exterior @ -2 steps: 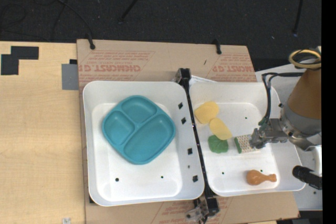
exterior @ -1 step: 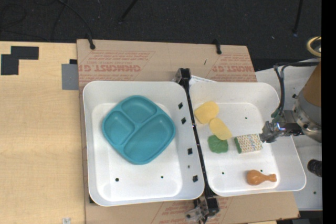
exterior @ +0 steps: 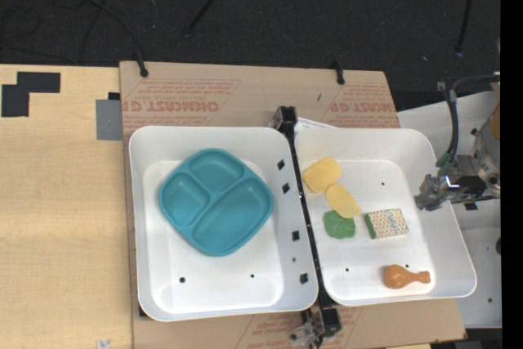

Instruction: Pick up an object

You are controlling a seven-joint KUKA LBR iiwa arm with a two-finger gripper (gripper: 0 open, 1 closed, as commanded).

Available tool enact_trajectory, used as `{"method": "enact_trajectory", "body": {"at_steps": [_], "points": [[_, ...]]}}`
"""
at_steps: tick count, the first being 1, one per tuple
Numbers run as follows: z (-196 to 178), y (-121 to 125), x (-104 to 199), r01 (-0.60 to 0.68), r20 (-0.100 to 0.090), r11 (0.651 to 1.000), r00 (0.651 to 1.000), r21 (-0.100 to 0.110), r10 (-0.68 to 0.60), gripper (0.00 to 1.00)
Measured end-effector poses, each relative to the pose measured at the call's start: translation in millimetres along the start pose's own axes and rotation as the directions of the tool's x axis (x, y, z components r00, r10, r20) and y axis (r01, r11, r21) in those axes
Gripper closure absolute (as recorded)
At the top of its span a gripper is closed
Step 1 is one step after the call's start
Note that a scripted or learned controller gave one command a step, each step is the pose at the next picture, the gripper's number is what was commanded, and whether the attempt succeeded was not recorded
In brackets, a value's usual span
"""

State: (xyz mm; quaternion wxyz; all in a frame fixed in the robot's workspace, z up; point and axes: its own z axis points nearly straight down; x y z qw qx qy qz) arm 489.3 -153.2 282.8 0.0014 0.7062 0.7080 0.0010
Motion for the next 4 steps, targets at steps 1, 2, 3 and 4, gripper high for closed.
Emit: {"method": "enact_trajectory", "body": {"at_steps": [1,2,3,4], "points": [[0,17,48,0.003,-0.002,1.000,1.000,0.005,-0.003,1.00],[2,39,97,0.002,-0.002,1.000,1.000,0.006,-0.002,1.00],[17,67,141,0.001,-0.001,1.000,1.000,0.006,-0.001,1.00],[38,90,187,0.002,-0.001,1.000,1.000,0.007,-0.002,1.00]]}}
